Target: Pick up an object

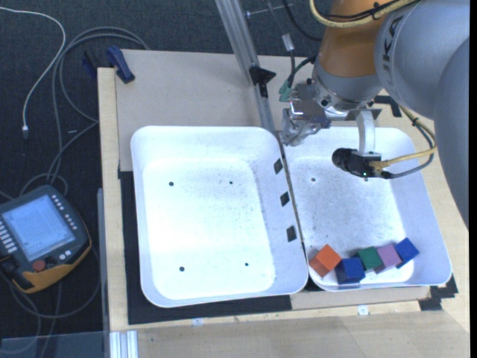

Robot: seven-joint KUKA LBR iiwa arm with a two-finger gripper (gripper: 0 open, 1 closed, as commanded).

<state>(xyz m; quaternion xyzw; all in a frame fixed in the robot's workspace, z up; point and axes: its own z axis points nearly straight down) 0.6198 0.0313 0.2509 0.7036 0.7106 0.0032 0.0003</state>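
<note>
- Reaching in from the right of the camera view, the grey arm [417, 43] with its orange band [358, 6] is hanging over the far edge of the right bin [428, 200], close to the far end of the divide between the two bins.
- The gripper [298, 129] is sitting at that bin's far left corner; whether it is clenched or released cannot be told, and nothing is showing in its grasp.
- Five small blocks are lying in a row along the right bin's near edge, the row's long axis running left to right and rising slightly toward the right: orange block [325, 260], blue block [349, 271], green block [370, 259], pink block [388, 256], and another blue cube [407, 250].
- The blocks are lying well apart from the gripper, at the opposite edge of the same bin.
- The left bin [149, 200] is lying beside it on the bench [186, 80].
- A handheld control pendant [37, 233] is resting off the bench's left edge.
</note>
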